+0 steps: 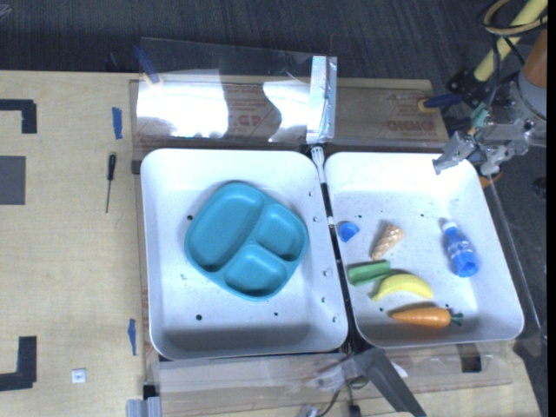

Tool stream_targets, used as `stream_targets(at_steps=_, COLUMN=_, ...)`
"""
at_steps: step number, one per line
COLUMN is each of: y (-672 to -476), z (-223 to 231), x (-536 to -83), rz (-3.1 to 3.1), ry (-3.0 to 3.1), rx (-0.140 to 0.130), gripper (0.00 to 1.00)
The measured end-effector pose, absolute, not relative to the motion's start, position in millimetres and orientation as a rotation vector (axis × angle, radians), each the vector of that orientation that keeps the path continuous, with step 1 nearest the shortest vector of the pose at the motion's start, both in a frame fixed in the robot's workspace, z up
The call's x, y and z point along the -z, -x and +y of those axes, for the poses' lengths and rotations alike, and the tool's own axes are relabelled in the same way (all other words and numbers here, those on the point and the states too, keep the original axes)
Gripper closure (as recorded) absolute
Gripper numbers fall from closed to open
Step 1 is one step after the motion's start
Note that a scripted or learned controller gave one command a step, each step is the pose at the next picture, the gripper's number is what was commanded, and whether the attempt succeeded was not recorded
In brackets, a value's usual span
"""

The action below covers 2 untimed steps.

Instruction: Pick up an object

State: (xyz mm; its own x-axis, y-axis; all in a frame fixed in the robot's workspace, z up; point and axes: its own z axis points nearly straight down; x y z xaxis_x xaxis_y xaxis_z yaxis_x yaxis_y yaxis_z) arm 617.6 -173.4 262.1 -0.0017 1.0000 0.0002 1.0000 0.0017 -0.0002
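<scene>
The right bin (408,170) holds several small items. A blue bottle (458,248) lies near its right wall. A beige pastry-shaped piece (387,240) and a small blue piece (347,230) sit toward the middle. A green vegetable (368,271), a yellow banana (402,286) and an orange carrot (422,316) lie close together at the front. My gripper (476,150) hangs over the bin's far right corner, above and apart from all the items, with nothing visibly held.
The left bin (165,233) bears a blue divided plate (247,238). A clear plastic sheet (234,102) stands behind the bins. A screwdriver (110,179) lies on the wooden bench at the left. Cables and a yellow hose (508,16) sit at the top right.
</scene>
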Motion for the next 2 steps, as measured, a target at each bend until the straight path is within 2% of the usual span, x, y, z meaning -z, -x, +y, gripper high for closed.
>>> stream_targets(at_steps=1, y=-559.4, z=-208, x=-125, rz=-2.225, ry=2.207, rx=-0.007, gripper=0.0)
stream_targets(at_steps=2, y=-539.7, z=-185, x=-127, rz=-2.294, ry=2.16, rx=0.006, gripper=0.0)
